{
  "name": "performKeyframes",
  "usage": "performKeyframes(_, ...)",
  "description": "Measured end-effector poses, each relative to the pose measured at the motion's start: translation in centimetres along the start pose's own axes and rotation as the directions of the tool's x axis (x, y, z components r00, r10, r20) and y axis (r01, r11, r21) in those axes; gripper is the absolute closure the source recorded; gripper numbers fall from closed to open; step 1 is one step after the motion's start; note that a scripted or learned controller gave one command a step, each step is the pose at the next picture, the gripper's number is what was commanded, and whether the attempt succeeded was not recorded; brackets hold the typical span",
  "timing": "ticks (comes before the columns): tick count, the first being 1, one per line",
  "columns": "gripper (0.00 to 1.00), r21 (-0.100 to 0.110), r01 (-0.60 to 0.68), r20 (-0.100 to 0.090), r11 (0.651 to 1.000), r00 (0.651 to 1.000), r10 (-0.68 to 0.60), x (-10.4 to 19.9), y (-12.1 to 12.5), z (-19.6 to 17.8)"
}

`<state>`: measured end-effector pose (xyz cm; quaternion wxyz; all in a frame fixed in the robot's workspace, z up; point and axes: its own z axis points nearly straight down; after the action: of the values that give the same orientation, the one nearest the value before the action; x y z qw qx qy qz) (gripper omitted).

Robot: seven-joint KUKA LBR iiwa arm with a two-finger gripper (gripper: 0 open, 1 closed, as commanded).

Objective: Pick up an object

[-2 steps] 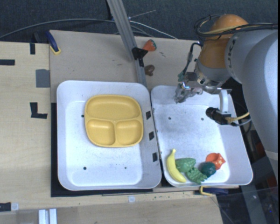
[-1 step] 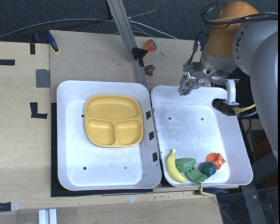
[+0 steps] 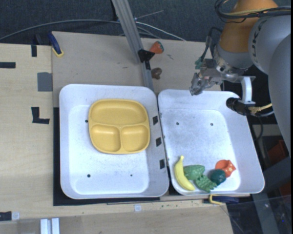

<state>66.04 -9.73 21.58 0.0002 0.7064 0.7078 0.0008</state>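
My gripper point(image 3: 196, 88) hangs over the far rim of the right bin point(image 3: 200, 126), near its back left corner, with nothing visibly between its fingers. A cluster of toy food lies in that bin's near edge: a yellow banana point(image 3: 181, 175), a green leafy piece point(image 3: 194, 170), another bumpy green piece point(image 3: 203, 183), a dark green round piece point(image 3: 217, 176) and an orange-red piece point(image 3: 226, 166). All of these sit far from the gripper, towards the front.
The left bin point(image 3: 75, 145) holds a yellow three-compartment plate point(image 3: 119, 126). A grey metal post point(image 3: 129, 23) rises slantwise behind the bins, with an orange clamp point(image 3: 156, 47) beside it. Blue clips sit on the bench's back left point(image 3: 56, 45).
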Motion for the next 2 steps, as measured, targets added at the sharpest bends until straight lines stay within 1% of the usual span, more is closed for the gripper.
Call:
performKeyframes(1,1.0,0.004,0.004,0.0,1.0,1.0,-0.004,5.0,-0.4,0.7)
performKeyframes(2,1.0,0.003,0.005,-0.002,1.0,1.0,-0.005,10.3,-1.2,-0.6)
